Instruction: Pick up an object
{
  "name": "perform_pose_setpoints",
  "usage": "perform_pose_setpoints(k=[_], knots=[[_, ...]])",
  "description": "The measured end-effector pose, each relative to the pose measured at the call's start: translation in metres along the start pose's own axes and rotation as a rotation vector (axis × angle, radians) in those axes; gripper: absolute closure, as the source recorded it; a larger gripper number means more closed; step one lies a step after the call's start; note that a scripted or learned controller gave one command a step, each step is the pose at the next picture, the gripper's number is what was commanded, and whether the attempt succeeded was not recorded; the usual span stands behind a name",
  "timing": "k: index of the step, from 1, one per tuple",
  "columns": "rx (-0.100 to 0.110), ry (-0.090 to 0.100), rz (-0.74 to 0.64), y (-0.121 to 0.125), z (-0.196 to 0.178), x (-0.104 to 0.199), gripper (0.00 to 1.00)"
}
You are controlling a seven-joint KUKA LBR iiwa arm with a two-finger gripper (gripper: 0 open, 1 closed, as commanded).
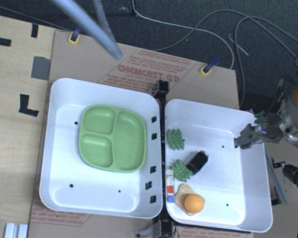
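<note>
The gripper hangs over the right bin's far right rim; whether its jaws are parted, I cannot tell. An orange ball lies near the front.

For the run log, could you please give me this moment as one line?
tool: over right bin's far right edge | holding: nothing seen | orange ball, black block: right bin | green tray: left bin

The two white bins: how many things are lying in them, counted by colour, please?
Green: 3 (divided plate, two leafy pieces)
Black: 1 (block)
Orange: 1 (ball)
Red, white and blue: 1 (small tube)
Total: 6
</note>
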State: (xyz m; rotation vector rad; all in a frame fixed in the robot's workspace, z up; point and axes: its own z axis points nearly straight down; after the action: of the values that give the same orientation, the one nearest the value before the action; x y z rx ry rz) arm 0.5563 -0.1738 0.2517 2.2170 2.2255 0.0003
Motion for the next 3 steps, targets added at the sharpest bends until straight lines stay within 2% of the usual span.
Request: perform_pose_setpoints(k=[3], knots=[[0.002, -0.001, 0.000, 0.039, 0.021, 0.158, 1.00]])
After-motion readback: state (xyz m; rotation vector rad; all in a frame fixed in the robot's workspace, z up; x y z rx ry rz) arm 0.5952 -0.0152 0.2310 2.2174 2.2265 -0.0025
